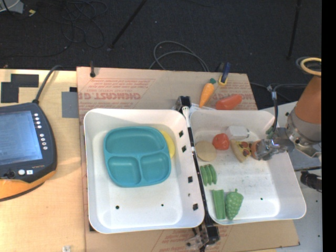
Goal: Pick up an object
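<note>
at the right bin's (294, 206) far-right wall, the gripper (264, 150) is low over the floor, reaching in from the right. just left of the gripper, touching or nearly so: a small tan-and-red piece (243, 150), the likely pick target. whether the gripper is released or clenched cannot be told; the tip is blurred and small. nothing visibly grasped.

further left of the gripper: red tomato-like item (221, 141), then a beige disc (206, 151). a small white block (238, 133) sits just beyond the target. toward the near side: a green ridged piece (208, 174), a green strip (218, 203), a green leafy item (233, 203). left bin (100, 214) holds a teal divided plate (137, 156).

judgement: centre over the tan-and-red piece before closing, keep clear of the bin wall and white block, close fully, lift straight up.
</note>
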